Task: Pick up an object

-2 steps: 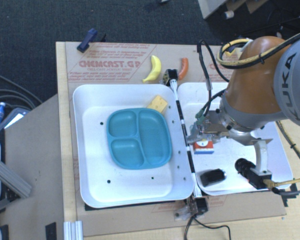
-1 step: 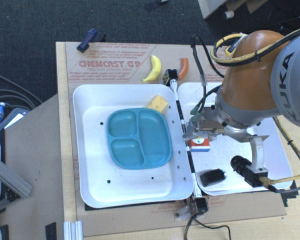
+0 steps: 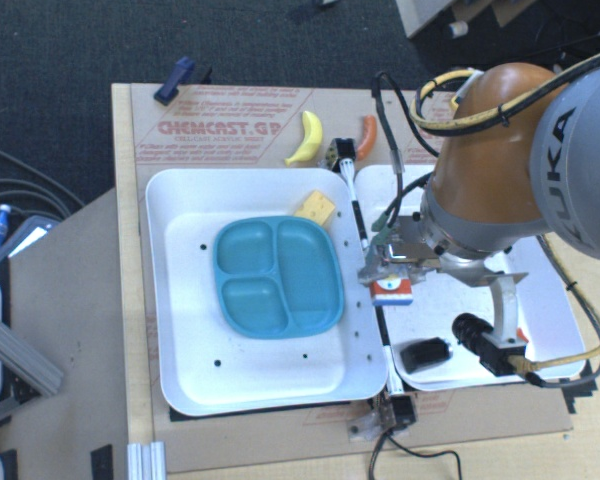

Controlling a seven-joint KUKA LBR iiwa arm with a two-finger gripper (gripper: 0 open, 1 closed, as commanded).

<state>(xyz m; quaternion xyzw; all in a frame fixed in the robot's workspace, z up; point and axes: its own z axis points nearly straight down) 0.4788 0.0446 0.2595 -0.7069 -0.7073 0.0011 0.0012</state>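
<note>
One arm only, so no choice of side. I see the gripper [image 3: 392, 261] low over the right bin [image 3: 550, 313], at its left wall by the divider between the bins. A small red and white object [image 3: 391, 290] sits right under the gripper, touching or just below the tips; I can't say which. I also can't say how the gripper is set from this slant, since the wrist hides it. That object looks like the pick target: it lies straight below, a shade toward the near edge. It's small and blocky, with no clear long axis. A black object [image 3: 425, 353] lies nearer the front of the same bin, apart. The left bin [image 3: 170, 298] holds a blue tray [image 3: 278, 276] and a yellow block [image 3: 316, 208], both across the divider, farther off. My guess is the next move is a straight drop, with no sideways shift needed.
</note>
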